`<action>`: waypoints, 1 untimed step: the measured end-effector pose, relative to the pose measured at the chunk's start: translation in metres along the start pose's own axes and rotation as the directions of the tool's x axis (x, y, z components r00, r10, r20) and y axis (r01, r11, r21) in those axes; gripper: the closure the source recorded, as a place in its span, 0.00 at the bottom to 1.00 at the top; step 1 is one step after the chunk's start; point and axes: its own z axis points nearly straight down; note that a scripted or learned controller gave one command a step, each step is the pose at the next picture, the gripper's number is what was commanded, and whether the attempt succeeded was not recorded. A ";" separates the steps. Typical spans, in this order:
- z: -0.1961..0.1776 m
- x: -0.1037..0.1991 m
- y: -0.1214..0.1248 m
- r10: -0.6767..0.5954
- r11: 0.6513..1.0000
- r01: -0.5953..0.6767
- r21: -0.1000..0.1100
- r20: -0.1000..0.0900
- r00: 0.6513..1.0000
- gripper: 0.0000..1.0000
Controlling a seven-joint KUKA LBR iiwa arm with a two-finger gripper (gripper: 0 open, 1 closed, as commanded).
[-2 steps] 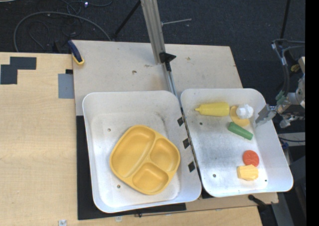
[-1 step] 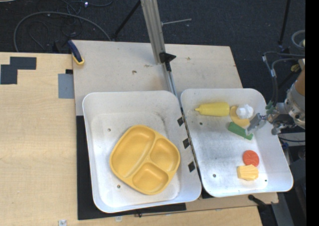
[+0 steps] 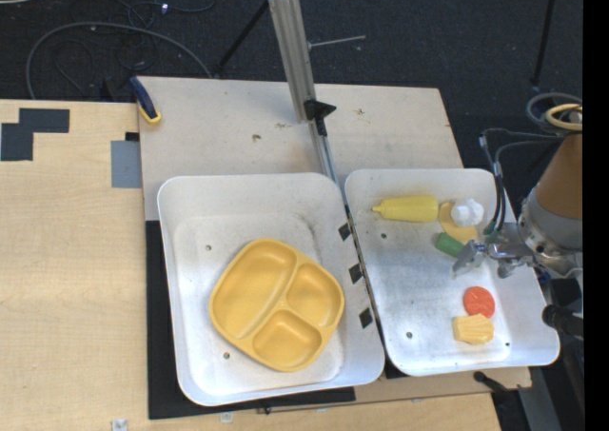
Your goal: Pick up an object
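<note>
The right bin [image 3: 419, 324] holds several small items. A long yellow piece [image 3: 407, 208] lies at its far side, with a white piece [image 3: 467, 212] just to its right. A green piece [image 3: 447, 244] lies below them. A red round piece [image 3: 479, 302] and a pale yellow piece [image 3: 473, 328] sit near the front right. My gripper [image 3: 483, 259] hangs low over the bin's right side, just right of the green piece and above the red one. Its fingers are spread, open, with nothing between them.
The left bin [image 3: 190, 229] carries a yellow divided plate [image 3: 276, 303]. A metal post [image 3: 293, 48] rises behind the bins. The arm's orange band [image 3: 563, 172] is at the right edge, with cables beside it. A wooden bench top lies to the left.
</note>
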 end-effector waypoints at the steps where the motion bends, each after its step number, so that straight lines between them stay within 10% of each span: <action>1: 0.045 0.000 0.004 0.000 1.000 0.000 -0.001 0.000 1.000 0.00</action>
